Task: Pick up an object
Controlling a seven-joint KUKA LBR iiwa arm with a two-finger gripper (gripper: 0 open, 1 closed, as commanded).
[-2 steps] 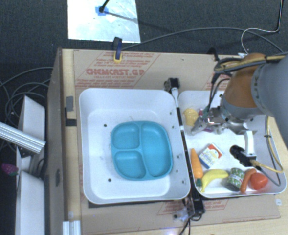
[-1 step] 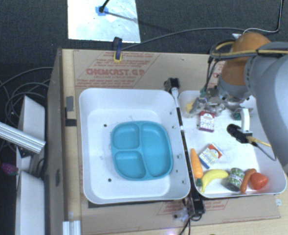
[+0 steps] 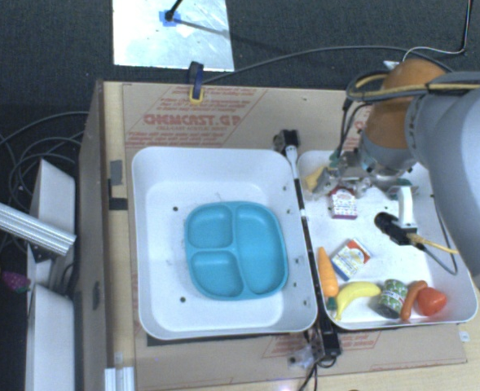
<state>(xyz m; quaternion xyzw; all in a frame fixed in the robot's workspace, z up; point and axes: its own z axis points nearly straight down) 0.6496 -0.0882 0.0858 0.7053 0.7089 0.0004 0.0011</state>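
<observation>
My gripper (image 3: 347, 177) hangs low over the far end of the right bin (image 3: 460, 287), under the grey arm with its orange band. Just in front of it lies a small red and white carton (image 3: 344, 205). A yellow piece (image 3: 314, 178) lies by the bin's far left corner, next to the gripper. Further forward rest a second small carton (image 3: 350, 258), an orange carrot (image 3: 328, 272), a banana (image 3: 354, 294), a green can (image 3: 391, 297) and a red tomato (image 3: 431, 300). I see nothing lifted off the bin floor.
The left bin (image 3: 162, 210) holds a blue divided plate (image 3: 235, 248). A divider with a black clip (image 3: 288, 142) runs between the bins. The arm's bulk covers the right bin's far right side. Cables lie left of the bench.
</observation>
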